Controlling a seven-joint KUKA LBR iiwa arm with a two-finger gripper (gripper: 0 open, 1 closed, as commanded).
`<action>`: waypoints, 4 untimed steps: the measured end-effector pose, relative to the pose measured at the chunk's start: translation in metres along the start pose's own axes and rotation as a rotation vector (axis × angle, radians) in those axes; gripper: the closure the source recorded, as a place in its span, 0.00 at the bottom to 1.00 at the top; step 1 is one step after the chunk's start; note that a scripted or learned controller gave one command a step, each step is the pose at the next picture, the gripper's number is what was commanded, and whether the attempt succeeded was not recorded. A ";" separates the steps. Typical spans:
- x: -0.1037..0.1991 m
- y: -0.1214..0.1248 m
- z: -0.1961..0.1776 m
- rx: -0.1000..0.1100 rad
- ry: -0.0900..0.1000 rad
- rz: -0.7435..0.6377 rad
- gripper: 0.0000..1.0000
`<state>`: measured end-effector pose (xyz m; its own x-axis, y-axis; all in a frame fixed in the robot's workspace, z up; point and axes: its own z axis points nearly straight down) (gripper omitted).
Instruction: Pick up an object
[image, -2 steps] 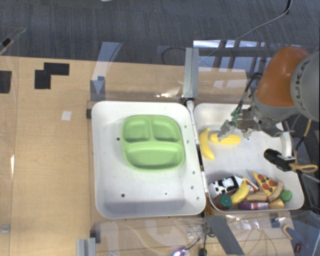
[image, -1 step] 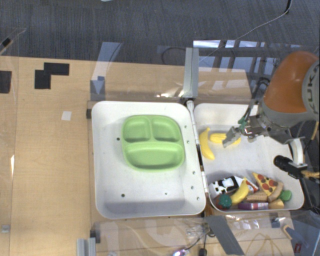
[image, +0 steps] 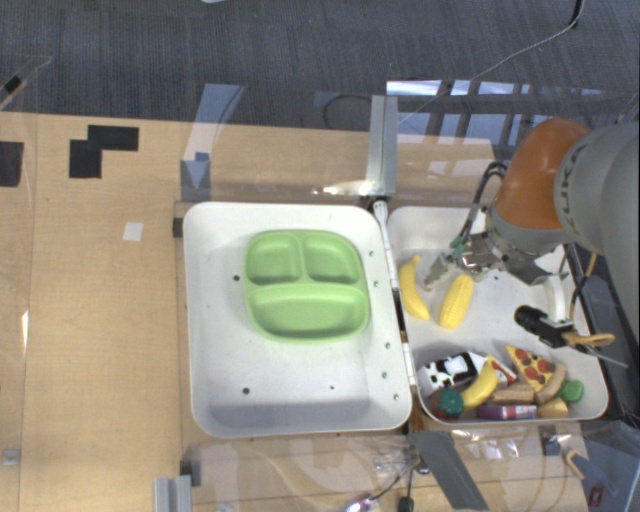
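Observation:
My gripper (image: 455, 265) hangs over the upper part of the right bin (image: 500, 300), its fingers (image: 440, 271) spread open with nothing between them. Just below its tips lies a yellow corn cob (image: 455, 303), tilted, its upper end close to the fingers. To the left of the corn, a yellow banana (image: 411, 288) rests along the bin's left wall. A green divided plate (image: 304, 283) sits in the left bin (image: 230, 380).
Small toys crowd the front of the right bin: a black-and-white figure (image: 450, 370), a second banana (image: 483, 383), a pizza slice (image: 530, 368), a green ball (image: 452, 403) and a dark bar (image: 505, 410). The arm's orange band (image: 535, 185) looms at the right.

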<state>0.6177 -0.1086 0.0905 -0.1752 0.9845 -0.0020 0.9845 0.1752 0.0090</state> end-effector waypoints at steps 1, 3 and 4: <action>0.001 0.003 -0.013 -0.008 0.001 -0.001 1.00; 0.049 0.038 -0.096 0.003 0.001 0.132 0.00; 0.049 0.038 -0.096 0.003 0.001 0.132 0.00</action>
<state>0.6451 -0.0534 0.1866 -0.0438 0.9990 -0.0002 0.9990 0.0439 0.0065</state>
